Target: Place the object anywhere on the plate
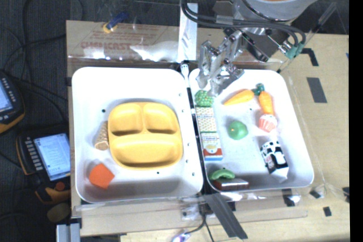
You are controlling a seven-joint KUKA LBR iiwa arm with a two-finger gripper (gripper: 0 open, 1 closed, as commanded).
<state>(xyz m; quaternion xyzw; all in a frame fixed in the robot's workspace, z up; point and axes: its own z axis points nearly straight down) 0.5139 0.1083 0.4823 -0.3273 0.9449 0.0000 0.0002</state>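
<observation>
Plate (145, 141) first: we see one yellow divided plate lying flat in the left bin (85, 82), its long axis running top to bottom in the view. Beside its left edge lies one ice-cream cone (101, 136); one orange block (101, 175) sits near the bin's lower left corner. The pincer (218, 77) hangs over the upper left corner of the right bin (300, 139) — whether it is open or closed we cannot tell, and we see nothing held in it. Just below it we count one green-topped carton (207, 130) lying lengthwise, two carrots (239, 97) (265, 100), one green apple (237, 130), one cupcake (267, 122) and one cow-patterned carton (274, 158).
</observation>
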